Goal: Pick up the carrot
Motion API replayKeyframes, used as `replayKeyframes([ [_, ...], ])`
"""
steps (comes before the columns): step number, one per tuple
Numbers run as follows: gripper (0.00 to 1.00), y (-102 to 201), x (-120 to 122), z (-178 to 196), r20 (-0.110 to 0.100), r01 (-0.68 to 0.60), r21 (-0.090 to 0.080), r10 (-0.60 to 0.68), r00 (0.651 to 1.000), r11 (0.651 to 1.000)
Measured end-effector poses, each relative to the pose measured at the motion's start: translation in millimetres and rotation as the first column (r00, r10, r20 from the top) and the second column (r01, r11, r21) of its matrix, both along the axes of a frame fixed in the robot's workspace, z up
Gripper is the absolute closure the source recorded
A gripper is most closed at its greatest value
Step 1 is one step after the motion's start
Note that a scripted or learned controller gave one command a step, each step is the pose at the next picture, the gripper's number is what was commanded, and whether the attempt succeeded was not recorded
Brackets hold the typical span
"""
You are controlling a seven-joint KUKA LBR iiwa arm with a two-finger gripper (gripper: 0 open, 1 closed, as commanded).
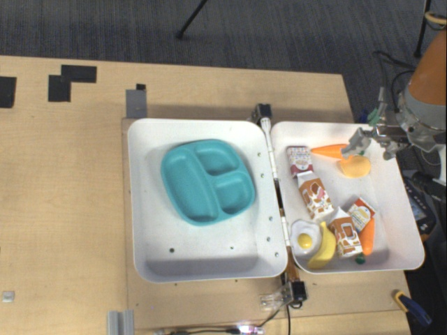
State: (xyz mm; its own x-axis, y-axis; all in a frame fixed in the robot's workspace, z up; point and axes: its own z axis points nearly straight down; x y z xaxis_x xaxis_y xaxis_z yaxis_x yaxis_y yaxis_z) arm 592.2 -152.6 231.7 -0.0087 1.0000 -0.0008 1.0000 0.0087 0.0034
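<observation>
Two orange carrot-like pieces lie in the right bin (412,246). One tapered carrot (327,150) rests at the back, point to the left, its thick end hidden under the gripper. A second carrot (368,236) with a green tip lies at the front right beside a small carton. My gripper (373,146) hovers over the back of the right bin, just right of the tapered carrot. Its fingers look spread, with nothing between them. A yellow-orange round piece (355,166) lies just below the gripper.
The right bin also holds two snack packets (312,187), small cartons (344,234), a banana (324,248) and a fried egg toy (304,239). A teal divided plate (207,181) sits in the left bin (150,250). The arm's orange band (427,82) is at the right edge.
</observation>
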Motion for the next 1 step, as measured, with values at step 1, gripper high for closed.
replayKeyframes([
  [1,0.00,-16.4,34.1,-73.6,-0.006,-0.078,0.001,0.078,0.997,0.997],
])
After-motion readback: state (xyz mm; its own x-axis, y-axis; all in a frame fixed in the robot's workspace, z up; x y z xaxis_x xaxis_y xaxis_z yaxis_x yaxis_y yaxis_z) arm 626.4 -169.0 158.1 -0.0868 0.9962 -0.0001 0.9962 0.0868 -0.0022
